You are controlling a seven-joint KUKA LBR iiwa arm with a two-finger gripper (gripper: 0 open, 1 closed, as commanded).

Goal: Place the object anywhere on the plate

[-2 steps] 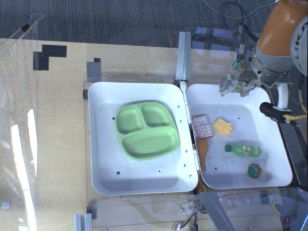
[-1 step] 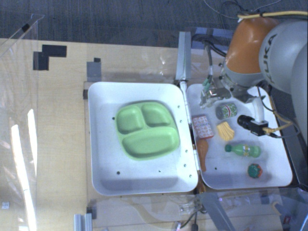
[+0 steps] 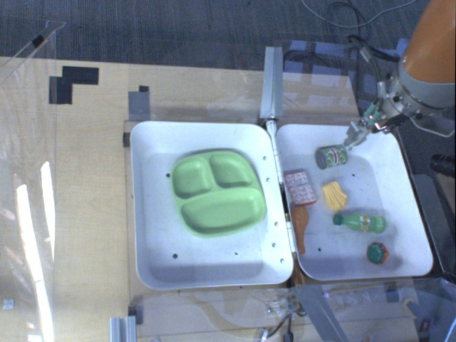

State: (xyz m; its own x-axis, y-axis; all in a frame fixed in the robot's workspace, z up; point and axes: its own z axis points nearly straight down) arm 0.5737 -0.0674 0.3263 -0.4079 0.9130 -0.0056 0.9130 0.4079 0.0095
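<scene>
While the gripper (image 3: 354, 135) hovers with fingers apart and nothing between them, the can (image 3: 331, 157) lies just below-left; green plate (image 3: 217, 192) sits far left.

The green plate (image 3: 217, 191) lies bare and open from above; the right bin (image 3: 410, 191) is cluttered.

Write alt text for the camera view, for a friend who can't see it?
A robot arm reaches in from the right, its tool just above a small can in the right bin, which also holds a bottle, a yellow piece, a ball and a small box. The left bin holds a green divided plate.
</scene>
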